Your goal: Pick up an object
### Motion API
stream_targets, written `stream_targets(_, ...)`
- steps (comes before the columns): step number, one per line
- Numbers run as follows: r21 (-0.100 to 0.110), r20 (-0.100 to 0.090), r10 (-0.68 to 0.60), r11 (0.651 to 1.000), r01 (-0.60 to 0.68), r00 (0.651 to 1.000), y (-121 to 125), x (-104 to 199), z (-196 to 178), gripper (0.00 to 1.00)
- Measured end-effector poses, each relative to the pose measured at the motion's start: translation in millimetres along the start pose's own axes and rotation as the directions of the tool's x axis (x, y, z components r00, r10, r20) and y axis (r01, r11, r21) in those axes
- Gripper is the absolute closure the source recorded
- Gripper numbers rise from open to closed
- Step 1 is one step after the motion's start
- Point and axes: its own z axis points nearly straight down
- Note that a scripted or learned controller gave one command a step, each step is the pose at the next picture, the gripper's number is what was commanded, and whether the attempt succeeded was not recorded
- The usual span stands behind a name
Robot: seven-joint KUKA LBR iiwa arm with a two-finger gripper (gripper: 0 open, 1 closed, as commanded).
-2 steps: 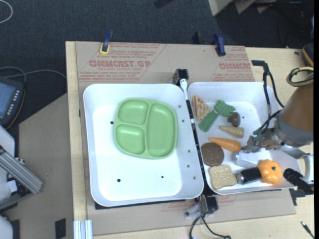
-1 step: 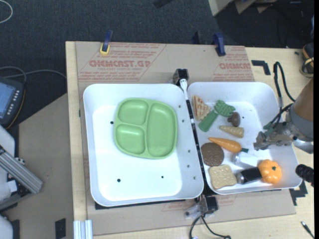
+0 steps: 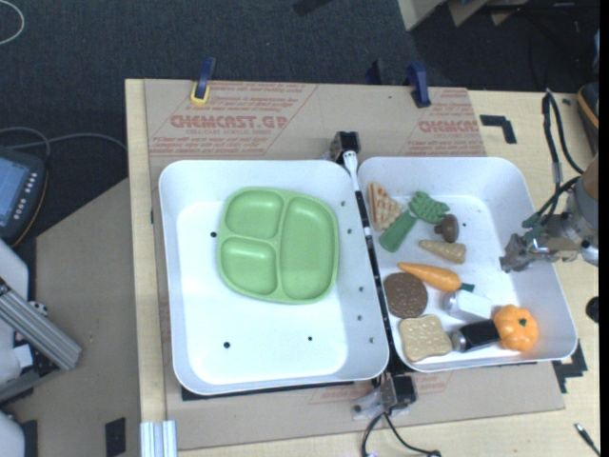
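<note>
The right bin (image 3: 495, 181) holds several toy foods. A waffle-patterned wedge (image 3: 383, 204) and a green vegetable (image 3: 415, 217) lie at its far left, with a small brown piece (image 3: 447, 225) and a beige piece (image 3: 443, 249) beside them. Toward the front lie an orange carrot (image 3: 430, 275), a brown round cookie (image 3: 406, 295), a bread slice (image 3: 423, 338), a white and black piece (image 3: 472, 320) and an orange pumpkin (image 3: 517, 327). My gripper (image 3: 521, 253) hangs over the bin's right side, right of the carrot and above the pumpkin, with nothing seen in it.
In the left bin (image 3: 181, 255) lies a green divided plate (image 3: 280, 245). Both bins rest on a cardboard sheet (image 3: 285, 112) held by clamps at the back. Cables run past the bench's right edge.
</note>
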Motion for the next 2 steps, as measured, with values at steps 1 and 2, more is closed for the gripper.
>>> stream_targets(1, 0.002, -0.001, 0.000, 1.000, 0.000, 1.000, 1, 0, -22, 1.00)
stream_targets(2, 0.004, -0.003, -0.004, 1.000, 0.004, 1.000, 25, 45, -12, 1.00)
